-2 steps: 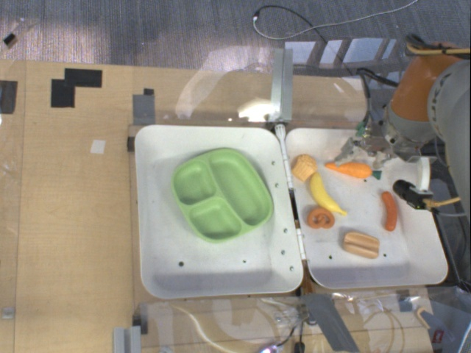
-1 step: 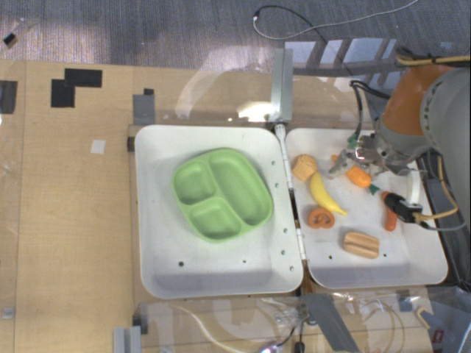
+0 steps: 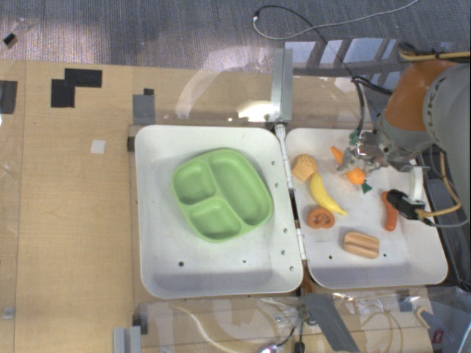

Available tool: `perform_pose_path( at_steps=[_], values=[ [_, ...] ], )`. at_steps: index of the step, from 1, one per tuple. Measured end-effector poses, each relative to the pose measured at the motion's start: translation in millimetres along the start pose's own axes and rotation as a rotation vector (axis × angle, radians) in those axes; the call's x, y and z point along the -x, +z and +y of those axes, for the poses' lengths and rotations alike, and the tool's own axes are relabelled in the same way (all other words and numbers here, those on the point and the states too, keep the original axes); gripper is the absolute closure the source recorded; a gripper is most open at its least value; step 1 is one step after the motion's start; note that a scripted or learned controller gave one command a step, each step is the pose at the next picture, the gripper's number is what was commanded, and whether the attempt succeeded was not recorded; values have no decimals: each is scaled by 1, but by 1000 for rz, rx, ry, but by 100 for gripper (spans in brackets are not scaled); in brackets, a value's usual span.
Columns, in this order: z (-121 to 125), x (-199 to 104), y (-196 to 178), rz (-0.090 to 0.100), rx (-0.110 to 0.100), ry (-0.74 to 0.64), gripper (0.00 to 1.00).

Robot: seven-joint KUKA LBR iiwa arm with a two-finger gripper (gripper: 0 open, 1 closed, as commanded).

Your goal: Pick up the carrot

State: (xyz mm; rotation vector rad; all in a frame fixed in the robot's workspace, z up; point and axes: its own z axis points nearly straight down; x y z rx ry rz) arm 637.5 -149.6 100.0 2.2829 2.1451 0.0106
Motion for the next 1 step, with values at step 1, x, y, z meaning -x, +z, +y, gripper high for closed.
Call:
perform_pose_path(
  at_steps=[1],
  values=[
    [33,-26,-101,0,-3,-241,100]
  ],
)
